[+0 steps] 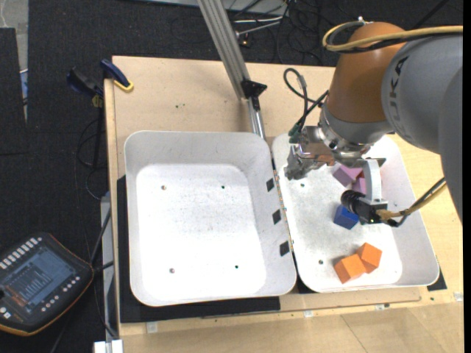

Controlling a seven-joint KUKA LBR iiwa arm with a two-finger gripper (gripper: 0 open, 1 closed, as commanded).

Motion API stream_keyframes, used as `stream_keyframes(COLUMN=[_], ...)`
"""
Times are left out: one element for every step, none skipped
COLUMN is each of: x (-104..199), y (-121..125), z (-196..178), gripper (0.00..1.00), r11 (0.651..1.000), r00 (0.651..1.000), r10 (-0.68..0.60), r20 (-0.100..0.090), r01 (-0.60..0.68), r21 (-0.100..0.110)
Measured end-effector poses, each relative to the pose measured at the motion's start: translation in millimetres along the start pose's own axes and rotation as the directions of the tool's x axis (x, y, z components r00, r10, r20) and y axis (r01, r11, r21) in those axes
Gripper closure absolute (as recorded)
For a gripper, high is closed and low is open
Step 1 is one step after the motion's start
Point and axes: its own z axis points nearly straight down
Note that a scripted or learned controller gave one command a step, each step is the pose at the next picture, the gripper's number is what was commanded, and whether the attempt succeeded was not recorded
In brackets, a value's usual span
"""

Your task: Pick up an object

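The gripper hung over the right bin, near that bin's ten o'clock corner and close to the wall it shares with the left bin. From my screen I could not tell whether it was open or closed, and I saw nothing held in it.

Every loose piece lay in the right bin. The purple block sat at about three o'clock from the gripper, near it and partly under the wrist. The blue block lay at roughly four o'clock from the gripper, near the bin's middle and apart from the purple one. Towards the bin's six o'clock edge was an orange block, with a second orange block at its two o'clock, the pair touching or very nearly so. Both were well apart from the gripper, at about five o'clock from it.

The left bin was at nine o'clock from the gripper. A pendant lay off the bench at the view's eight o'clock.
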Motion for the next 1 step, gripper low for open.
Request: stream_keyframes(x=[52.4], y=[-5.0], z=[-13.8], gripper=[1.0], r11=[1.0], r00=[1.0], r10=[-0.001], r20=[0.0], r01=[0.001], r21=[-0.004])
